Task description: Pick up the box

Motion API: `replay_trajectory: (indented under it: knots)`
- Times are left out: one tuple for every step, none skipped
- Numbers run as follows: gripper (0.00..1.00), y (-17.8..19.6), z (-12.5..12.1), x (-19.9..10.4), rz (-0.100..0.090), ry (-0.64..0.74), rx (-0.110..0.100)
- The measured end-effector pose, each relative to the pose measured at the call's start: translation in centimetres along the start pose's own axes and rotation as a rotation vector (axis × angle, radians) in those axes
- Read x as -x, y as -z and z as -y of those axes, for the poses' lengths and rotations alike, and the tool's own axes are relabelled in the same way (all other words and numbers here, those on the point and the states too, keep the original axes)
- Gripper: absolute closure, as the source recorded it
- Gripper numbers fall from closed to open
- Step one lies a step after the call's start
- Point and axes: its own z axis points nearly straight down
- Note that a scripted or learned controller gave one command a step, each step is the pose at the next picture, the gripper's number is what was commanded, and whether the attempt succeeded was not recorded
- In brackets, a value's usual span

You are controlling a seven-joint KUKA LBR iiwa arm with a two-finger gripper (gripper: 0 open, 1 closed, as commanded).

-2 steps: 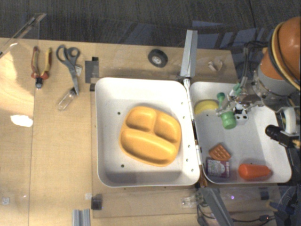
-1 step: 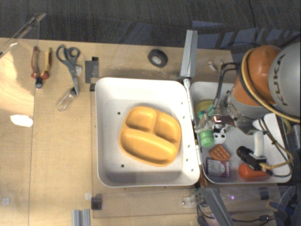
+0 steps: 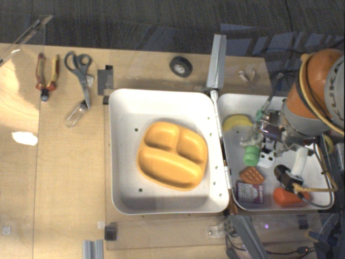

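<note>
Right now the box, a small purple carton with a pale label, lies flat near the front edge of the right bin, and nothing grips it. Just behind it, nearly touching, I see a small brown waffle-patterned piece. Further back stands a green cylinder, and behind that a yellow rounded piece like a lemon sits near the bin's back left corner. To the box's right lies an orange-red object, partly under cabling.

My gripper hangs over the middle of this bin, beside the green cylinder and apart from the box; whether it is released or clenched I cannot tell, since the wrist hardware and cables clutter that spot. The grey arm with its orange band comes in from the right.

Across the divider, the left bin carries a large yellow-orange bread-shaped lump in its middle.

On the wooden bench beyond the bins I see red-handled pliers, grey scissors and a roll of black tape.
</note>
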Motion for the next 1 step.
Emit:
replay_trajectory:
  knots:
    - [1.0, 1.72, -6.15, -2.12, 0.002, -0.395, -0.002]
